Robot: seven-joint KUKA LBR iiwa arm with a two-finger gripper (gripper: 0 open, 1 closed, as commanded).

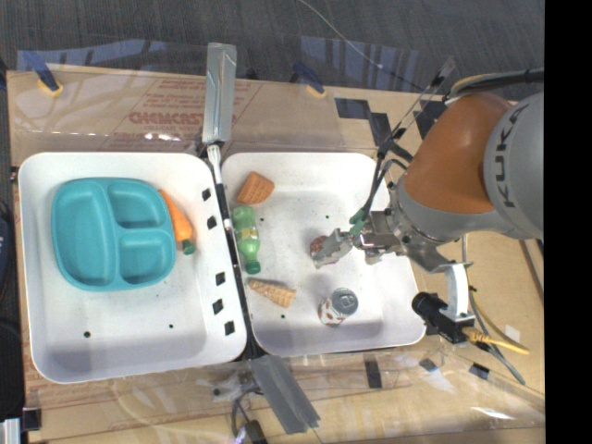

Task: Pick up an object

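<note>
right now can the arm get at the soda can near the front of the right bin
Probably yes. The soda can lies alone on the right bin's floor, apart from the ice cream cone to its left. The gripper hovers just behind it, with nothing between.

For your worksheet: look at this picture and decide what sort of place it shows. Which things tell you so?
Probably a robotics lab test bench. A grey and orange arm reaches over two white bins taped to cardboard, holding toy food such as a carrot and a cone, with cables trailing around.
</note>
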